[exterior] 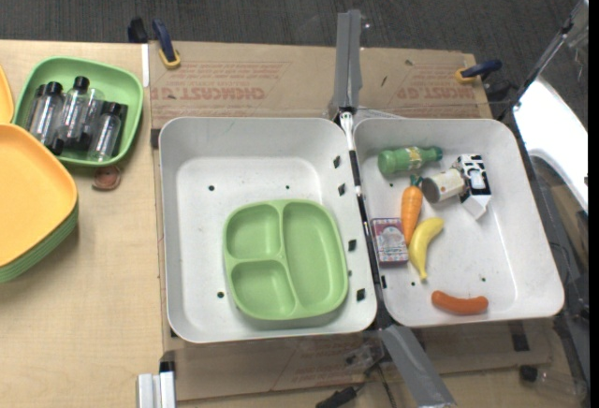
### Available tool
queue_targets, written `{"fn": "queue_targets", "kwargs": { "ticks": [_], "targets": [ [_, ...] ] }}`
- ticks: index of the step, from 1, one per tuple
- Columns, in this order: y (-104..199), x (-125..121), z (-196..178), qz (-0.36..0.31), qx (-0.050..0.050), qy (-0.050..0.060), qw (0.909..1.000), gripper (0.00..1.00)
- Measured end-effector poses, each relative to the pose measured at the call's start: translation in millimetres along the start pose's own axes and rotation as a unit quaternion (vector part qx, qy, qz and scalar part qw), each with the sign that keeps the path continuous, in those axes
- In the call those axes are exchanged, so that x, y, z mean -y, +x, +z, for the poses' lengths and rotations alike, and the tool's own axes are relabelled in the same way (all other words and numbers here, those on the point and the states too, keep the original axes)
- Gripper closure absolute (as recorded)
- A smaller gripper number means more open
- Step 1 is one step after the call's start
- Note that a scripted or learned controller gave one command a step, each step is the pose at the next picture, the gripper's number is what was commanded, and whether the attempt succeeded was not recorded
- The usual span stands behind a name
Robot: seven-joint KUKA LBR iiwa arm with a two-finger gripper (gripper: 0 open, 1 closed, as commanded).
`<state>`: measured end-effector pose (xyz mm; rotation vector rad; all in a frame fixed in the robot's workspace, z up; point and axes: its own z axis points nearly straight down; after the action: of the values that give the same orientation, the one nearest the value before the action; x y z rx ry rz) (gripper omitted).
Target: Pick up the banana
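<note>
One fixed camera observes my bench (84, 322) from above, angled down, at moderate distance. Both white bins (187, 238) fall fully in frame; floor borders the top edge.

Wooden bench (84, 322) bears two white bins (187, 210), cardboard (243, 88), orange plates (33, 200).

Lab — bench bins (178, 210), cardboard (243, 88)

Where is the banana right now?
The banana lies in the right bin, near its middle, just right of the small red box and below the carrot.
</note>
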<state>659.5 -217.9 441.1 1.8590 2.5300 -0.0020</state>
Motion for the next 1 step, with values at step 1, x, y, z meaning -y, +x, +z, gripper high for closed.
{"fn": "queue_targets", "kwargs": {
  "ticks": [1],
  "targets": [
    [18.8, -6.0, 0.4, -0.038, -0.001, 0.001, 0.9993, 1.0]
  ]
}}
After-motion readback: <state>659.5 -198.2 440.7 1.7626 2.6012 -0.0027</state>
